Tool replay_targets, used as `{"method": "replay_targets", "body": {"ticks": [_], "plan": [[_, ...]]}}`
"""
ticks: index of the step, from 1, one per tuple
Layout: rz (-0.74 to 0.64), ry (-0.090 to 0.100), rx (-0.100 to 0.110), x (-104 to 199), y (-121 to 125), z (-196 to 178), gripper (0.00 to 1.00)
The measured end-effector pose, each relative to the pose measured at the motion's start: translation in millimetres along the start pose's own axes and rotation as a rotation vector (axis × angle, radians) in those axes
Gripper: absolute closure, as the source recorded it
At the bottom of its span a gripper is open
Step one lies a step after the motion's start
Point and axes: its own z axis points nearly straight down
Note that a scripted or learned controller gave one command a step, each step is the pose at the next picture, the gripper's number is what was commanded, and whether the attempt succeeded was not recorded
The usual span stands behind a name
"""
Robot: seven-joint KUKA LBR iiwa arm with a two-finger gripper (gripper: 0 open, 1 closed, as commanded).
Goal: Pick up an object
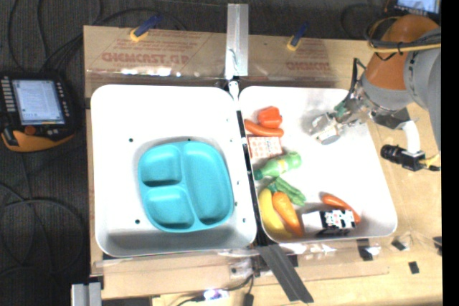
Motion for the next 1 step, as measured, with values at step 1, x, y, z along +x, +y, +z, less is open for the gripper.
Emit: {"method": "replay_targets", "body": {"ticks": [1], "plan": [[-0.043,0.005,0.013,21.4,-6.3,-109.9,1.00]]}}
